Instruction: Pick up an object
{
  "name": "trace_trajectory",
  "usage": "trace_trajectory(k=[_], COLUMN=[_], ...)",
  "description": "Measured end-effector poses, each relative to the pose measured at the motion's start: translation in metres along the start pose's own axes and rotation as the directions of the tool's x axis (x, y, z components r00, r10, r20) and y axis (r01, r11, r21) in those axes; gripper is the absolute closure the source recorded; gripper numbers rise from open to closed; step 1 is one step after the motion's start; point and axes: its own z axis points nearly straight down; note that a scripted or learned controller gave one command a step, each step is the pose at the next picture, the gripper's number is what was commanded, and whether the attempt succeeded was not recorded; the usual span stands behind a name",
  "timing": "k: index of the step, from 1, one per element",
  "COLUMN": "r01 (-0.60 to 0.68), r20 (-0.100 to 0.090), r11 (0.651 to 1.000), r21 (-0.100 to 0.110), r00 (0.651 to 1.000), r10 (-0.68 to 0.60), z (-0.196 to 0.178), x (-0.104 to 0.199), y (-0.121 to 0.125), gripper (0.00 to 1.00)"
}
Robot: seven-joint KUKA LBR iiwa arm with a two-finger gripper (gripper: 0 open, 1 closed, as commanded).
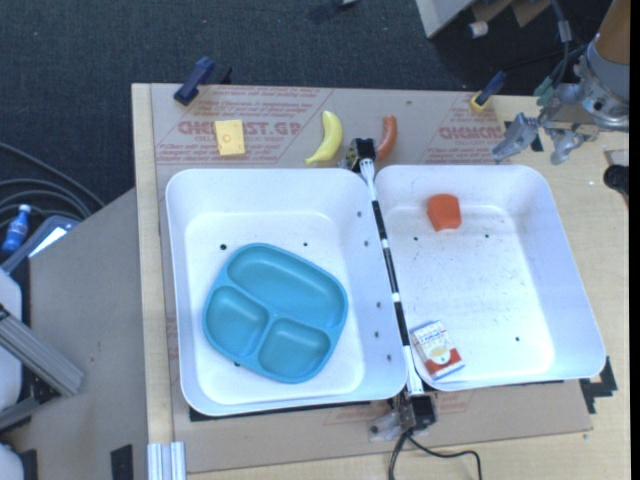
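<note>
Up at two o'clock, my gripper (541,140) hangs spread and empty; nothing picked yet, orange block (444,212) waits.

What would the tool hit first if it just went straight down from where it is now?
Probably bare bench board just beyond the right bin's far corner, as the tool seems to point down there. Depth is unclear from this slant.

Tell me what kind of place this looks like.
Probably a robotics lab set up for grasping trials. Two white bins sit on a wooden bench, holding test items such as a blue divided plate and an orange block, while the arm's end effector hangs above the bench's far right corner.
</note>
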Motion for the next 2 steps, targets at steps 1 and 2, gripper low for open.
trace_trajectory(k=[1,2], r01=[0.0,0.001], r20=[0.0,0.0], r11=[1.0,1.0], r21=[0.001,-0.001], r00=[1.0,1.0], r10=[0.0,-0.001], z=[0.145,0.168], x=[0.041,0.05], y=[-0.069,-0.003], gripper=[0.0,0.0])
